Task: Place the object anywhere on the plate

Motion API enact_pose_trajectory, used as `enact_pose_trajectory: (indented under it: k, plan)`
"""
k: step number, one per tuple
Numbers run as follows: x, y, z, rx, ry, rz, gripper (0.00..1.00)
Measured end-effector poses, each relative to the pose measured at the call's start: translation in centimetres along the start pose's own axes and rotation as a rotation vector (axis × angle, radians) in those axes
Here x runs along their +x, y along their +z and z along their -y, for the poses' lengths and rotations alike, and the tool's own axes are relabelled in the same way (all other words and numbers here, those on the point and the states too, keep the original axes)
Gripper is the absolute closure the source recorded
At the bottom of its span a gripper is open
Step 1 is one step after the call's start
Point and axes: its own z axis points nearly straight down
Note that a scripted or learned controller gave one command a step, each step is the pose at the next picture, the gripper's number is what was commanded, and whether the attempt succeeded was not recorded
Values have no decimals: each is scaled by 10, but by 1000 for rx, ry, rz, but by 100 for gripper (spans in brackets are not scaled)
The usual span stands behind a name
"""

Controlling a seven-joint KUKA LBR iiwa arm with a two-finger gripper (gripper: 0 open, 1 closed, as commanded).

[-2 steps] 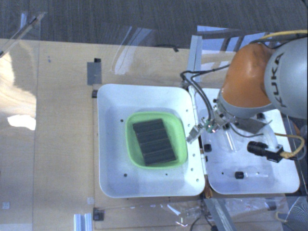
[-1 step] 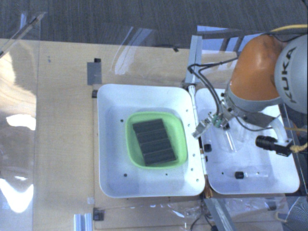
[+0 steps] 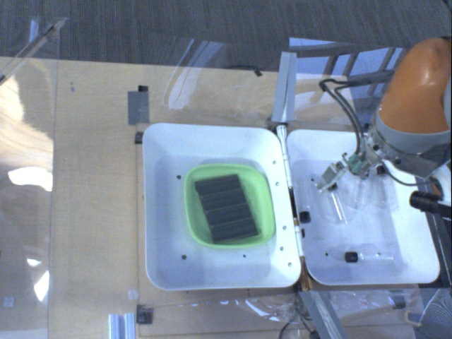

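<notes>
Dark ridged block [image 3: 226,208], a grey-black slab with grooves across its top, lies on the green plate [image 3: 193,189], tilted a little against the plate's edges and covering most of its floor; judged from this, the placing looks already done. The green plate sits near the middle of the left white bin [image 3: 162,161], well apart from the arm. The tool [image 3: 346,171] hangs over the right white bin [image 3: 409,253], near its upper half, with translucent finger parts pointing down toward the bin floor; nothing can be seen between them, and I cannot tell whether they are spread or pressed together. That position suggests the arm has no business with the block at present. A small clear tube with a dark cap [image 3: 364,257] lies on the right bin's floor near its front edge. Both bins rest side by side on a pale wooden surface [image 3: 78,189], with glare from a clear sheet on the left. Behind lies dark grey carpet [image 3: 141,13], and a metal post [image 3: 284,87] rises between the bins.
</notes>
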Motion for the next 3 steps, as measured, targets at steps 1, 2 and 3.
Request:
enact_pose_trajectory:
  k: [1, 2, 3]
  plan:
    - [-33, -12, 70, 1, -29, 0, 0]
    - [-95, -38, 98, 0, 37, 3, 0]
    - [-88, -167, 108, -2, -24, 6, 0]
